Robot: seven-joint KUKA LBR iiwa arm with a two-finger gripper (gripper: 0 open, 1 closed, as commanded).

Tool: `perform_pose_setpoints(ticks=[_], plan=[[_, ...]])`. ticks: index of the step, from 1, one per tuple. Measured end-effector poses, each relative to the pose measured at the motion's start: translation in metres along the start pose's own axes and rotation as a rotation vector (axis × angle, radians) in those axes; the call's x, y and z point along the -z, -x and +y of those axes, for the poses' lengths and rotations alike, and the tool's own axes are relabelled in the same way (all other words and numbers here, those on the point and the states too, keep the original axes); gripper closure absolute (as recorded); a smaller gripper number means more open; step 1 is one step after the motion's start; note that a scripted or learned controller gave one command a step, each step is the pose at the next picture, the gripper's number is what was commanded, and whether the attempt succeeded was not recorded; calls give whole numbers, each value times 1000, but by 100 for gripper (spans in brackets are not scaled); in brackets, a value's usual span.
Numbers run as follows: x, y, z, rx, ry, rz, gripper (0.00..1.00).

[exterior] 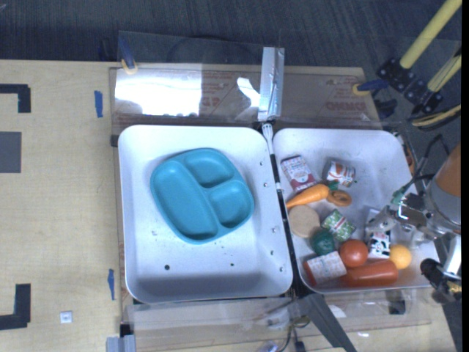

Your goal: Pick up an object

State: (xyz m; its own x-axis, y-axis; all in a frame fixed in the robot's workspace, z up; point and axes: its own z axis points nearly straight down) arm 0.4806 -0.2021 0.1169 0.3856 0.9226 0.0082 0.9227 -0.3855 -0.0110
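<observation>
The right bin (381,149) holds several toy foods. Among them are a carrot (311,195), a red carton (297,171), a small can (339,172), a tan disc (304,221) and a green-and-white packet (337,224). Near the front lie a tomato (353,253), a red sausage (374,272), a yellow ball (400,256) and a black-and-white carton (379,246). My gripper (401,215) hangs over the bin's right side, just above the black-and-white carton and the yellow ball. Nothing shows held in it.
The left bin (139,218) bears a blue divided plate (201,193). A clear plastic wall (190,94) stands behind both bins. Yellow-handled tools (432,28) lie at the back right. The arm's body (448,196) covers the right bin's right rim.
</observation>
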Motion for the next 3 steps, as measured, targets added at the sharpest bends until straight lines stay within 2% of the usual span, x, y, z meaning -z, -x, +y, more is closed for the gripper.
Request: perform_pose_setpoints(ticks=[1, 2, 3], plan=[[-26, -4, 5, -49, 1, 20, 0], [-31, -47, 32, -227, 17, -4, 0], [-32, -101, 82, -627, 16, -3, 0]])
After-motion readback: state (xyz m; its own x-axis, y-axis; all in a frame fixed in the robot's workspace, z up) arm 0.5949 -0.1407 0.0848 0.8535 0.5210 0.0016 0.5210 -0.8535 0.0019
